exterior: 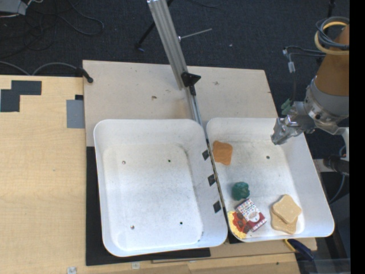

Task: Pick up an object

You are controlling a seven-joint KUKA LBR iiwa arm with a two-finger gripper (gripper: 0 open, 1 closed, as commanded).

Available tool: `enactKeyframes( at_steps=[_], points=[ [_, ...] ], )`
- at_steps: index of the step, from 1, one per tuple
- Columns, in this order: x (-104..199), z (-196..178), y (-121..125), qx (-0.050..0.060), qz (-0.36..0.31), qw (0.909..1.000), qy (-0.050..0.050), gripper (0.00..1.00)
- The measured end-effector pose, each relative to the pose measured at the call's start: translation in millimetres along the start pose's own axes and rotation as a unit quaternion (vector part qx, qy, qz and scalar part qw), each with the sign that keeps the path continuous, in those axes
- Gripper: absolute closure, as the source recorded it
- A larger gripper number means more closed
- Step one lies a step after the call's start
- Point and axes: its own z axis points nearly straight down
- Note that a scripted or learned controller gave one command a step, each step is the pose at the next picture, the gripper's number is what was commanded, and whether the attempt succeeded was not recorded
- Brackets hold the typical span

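Right bin: tan bread-shaped piece and red packet crowd near edge, green lump just behind, orange block by left wall. Centre floor open. Gripper over far right rim; finger state cannot tell.

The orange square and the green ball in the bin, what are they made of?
The orange square looks like soft sponge or foam: dull, with rounded, slightly uneven edges. The green ball looks like matte rubber or soft plastic, maybe bumpy, though it is too small to be sure. Both lie in the right bin.
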Motion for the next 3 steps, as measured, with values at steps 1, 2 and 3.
enactKeyframes(
  at_steps=[1,2,3],
  points=[
    [50.7,9.2,3.2,0.003,-0.002,1.0000,0.002,1.00],
    [105.0,8.2,-2.5,0.004,-0.002,1.0000,0.002,1.00],
    [160.2,9.7,-14.3,0.004,-0.002,1.0000,0.002,1.00]
  ],
)
